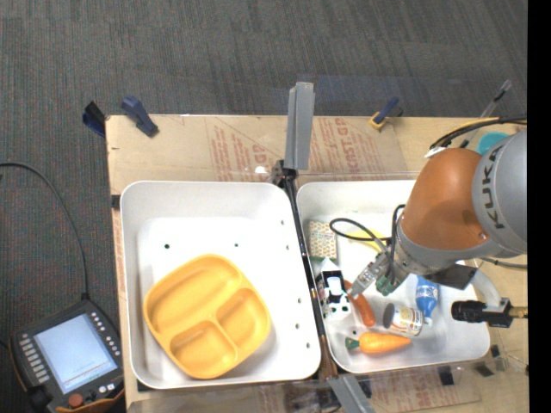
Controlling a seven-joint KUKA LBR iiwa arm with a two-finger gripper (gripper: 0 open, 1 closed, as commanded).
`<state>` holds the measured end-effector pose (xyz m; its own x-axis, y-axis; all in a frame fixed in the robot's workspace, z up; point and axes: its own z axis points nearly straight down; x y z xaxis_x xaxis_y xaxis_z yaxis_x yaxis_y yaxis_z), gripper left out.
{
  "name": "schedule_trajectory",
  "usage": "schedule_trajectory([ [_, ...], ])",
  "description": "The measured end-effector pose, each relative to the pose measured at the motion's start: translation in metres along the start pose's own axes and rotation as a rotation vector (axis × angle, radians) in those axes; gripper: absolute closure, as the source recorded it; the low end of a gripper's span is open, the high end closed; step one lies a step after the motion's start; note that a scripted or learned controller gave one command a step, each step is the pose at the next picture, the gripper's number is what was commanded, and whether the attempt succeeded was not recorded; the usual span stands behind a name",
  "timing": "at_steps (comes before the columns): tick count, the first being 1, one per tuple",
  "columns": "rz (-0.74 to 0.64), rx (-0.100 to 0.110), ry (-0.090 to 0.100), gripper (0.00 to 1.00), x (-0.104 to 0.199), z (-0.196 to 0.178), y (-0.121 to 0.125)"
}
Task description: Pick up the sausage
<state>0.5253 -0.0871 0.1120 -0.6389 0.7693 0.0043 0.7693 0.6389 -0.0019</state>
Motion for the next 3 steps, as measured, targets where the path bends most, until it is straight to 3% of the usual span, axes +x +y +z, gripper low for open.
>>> schedule_trajectory([
  [1, -0.091, -0.002, -0.004, 1.00, -0.024, -0.116, 0.070],
  [2, 0.079, 0.002, 0.001, 1.00, 0.030, -0.073, 0.027],
  [3, -0.164, 0.001, 0.000, 1.00, 0.068, -0.073, -0.008],
])
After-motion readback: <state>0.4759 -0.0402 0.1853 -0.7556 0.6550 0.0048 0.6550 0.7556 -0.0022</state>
